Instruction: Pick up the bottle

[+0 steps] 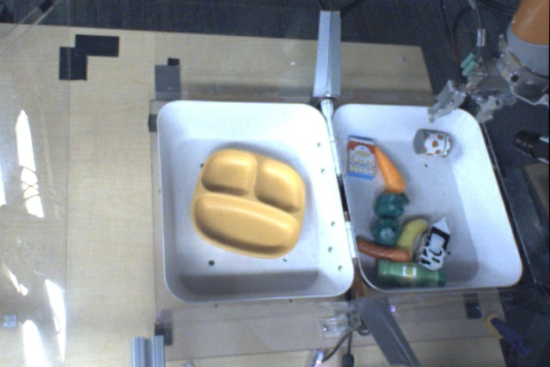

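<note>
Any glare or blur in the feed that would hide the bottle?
Camera view: glare streaks lie on the clear sheet at far left, away from the bins; the green bottle in the right bin is evenly lit but soft in detail; the gripper looks slightly blurred.

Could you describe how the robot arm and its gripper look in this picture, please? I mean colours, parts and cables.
The arm enters at the upper right of the camera view. An orange band sits at the top, with a grey segment below it. The gripper is a small assembly of silvery metal parts with a few teal pieces. Thin black cables loop across the dark floor behind it, reaching toward the wrist area.
</note>
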Available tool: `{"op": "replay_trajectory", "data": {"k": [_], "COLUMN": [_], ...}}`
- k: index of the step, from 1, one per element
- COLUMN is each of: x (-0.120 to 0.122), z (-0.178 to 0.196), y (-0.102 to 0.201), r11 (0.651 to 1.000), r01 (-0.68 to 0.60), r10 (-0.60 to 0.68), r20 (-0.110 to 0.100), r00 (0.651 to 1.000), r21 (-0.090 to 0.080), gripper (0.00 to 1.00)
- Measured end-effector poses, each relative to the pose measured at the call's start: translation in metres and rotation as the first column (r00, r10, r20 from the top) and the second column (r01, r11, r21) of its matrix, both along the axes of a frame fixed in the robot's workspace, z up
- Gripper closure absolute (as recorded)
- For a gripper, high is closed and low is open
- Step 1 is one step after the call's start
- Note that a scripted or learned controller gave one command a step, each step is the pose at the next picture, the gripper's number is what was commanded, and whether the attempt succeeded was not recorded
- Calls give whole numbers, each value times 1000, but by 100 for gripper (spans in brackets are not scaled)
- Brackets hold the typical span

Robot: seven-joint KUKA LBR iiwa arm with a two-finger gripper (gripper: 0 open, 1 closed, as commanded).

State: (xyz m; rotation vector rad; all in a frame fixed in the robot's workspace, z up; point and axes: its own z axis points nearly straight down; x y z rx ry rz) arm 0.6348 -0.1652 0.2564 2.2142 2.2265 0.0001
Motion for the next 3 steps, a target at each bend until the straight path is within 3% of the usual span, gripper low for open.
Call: {"op": "replay_trajectory", "data": {"k": [1,2,3], "x": [-33,-124,-50], "z": [-163,-144,-122], "y": [26,34,-16], "r11": [1000,970,978], "r01": [-15,-241,-209], "r10": [15,241,209], "r20": [3,1,2], "r00": [1000,970,978], "r21": [1,1,-1], "gripper": [0,0,0]}}
